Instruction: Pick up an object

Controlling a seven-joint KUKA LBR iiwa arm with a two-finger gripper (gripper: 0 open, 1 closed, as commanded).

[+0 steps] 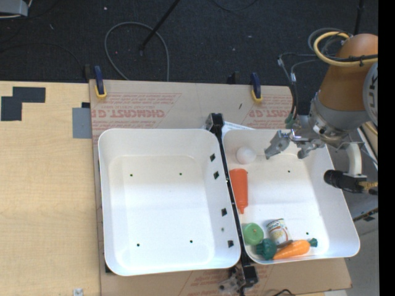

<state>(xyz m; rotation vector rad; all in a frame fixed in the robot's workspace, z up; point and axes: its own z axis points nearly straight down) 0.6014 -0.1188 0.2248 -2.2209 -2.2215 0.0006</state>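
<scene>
The pincer (290, 143) hangs over the right bin (336, 217), jaws spread and holding nothing. A white ball (245, 155) lies near it at nine o'clock, beside the bin's left wall. To grasp well, centre the fingers over the ball, descend straight, avoid the wall and the orange bottle (239, 189).

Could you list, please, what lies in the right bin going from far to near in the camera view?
White ball → orange bottle → green lid and small can, level with each other → toy carrot.
</scene>
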